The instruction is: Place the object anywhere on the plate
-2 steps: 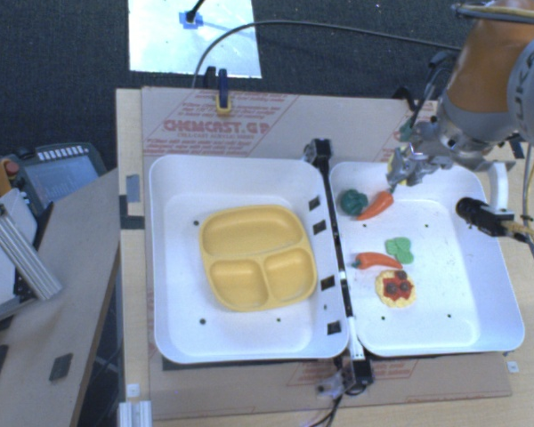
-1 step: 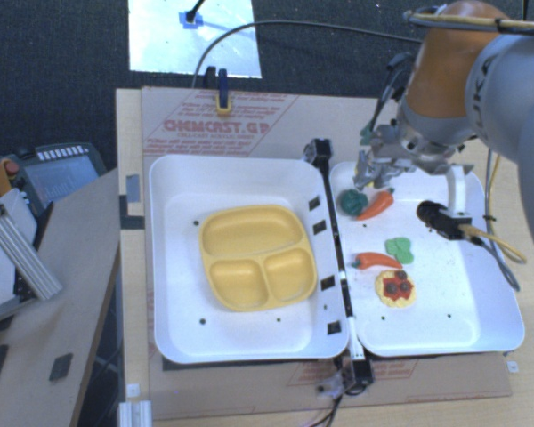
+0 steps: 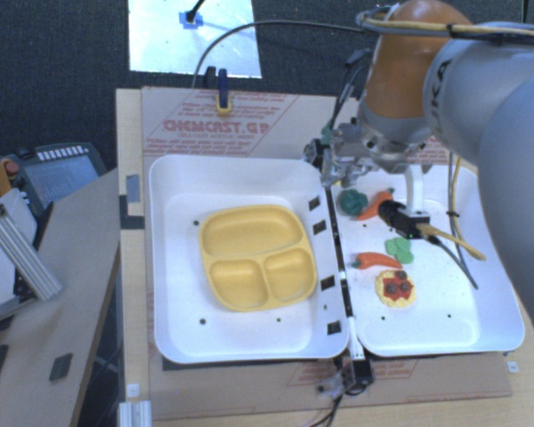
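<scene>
The gripper (image 3: 340, 172) hung low over the far left corner of the right bin (image 3: 489, 327), and whether its fingers were parted or closed I could not tell. Just beneath and beside it lay a dark green leafy toy (image 3: 352, 202) touching a small orange carrot (image 3: 375, 205); which one was the intended object was unclear. The yellow plate (image 3: 254, 256), a smooth moulded plastic tray with three shallow compartments and rounded corners, sat bare in the left bin (image 3: 173, 327). To do this step well, the arm probably needed to settle squarely over one piece, since the toys crowded together. A red chilli (image 3: 375, 261), a green lump (image 3: 399, 249) and a flat pizza round (image 3: 396, 288) lay nearer.
</scene>
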You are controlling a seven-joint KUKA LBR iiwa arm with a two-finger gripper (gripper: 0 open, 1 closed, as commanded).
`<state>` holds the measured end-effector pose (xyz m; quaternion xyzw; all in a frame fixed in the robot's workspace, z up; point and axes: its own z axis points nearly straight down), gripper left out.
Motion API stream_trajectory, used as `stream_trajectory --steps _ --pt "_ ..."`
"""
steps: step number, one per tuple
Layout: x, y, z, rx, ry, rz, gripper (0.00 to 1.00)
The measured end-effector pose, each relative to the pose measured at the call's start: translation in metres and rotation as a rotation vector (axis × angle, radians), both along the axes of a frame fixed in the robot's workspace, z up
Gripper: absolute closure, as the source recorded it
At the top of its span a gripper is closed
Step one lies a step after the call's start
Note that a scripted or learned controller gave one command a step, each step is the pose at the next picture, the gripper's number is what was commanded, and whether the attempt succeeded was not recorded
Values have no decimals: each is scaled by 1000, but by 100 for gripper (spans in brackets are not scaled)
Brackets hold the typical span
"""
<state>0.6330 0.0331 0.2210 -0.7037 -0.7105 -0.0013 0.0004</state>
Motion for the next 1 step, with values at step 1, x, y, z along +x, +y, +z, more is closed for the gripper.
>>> stream_trajectory --steps 1 --pt "4 52 12 1 -2 0 100"
